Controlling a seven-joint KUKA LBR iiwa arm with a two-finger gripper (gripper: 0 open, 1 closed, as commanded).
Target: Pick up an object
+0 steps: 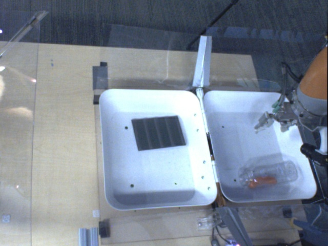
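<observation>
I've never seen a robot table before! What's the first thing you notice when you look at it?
Two white bins sit side by side. A dark ribbed mat lies flat in the middle of the left bin. A clear bottle with something orange inside lies on its side near the front of the right bin, and the gripper hangs over that bin's far right part, apart from the bottle.

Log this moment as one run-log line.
gripper: over right bin, nothing seen held | clear bottle: lying in right bin | dark ribbed pad: left bin
</observation>
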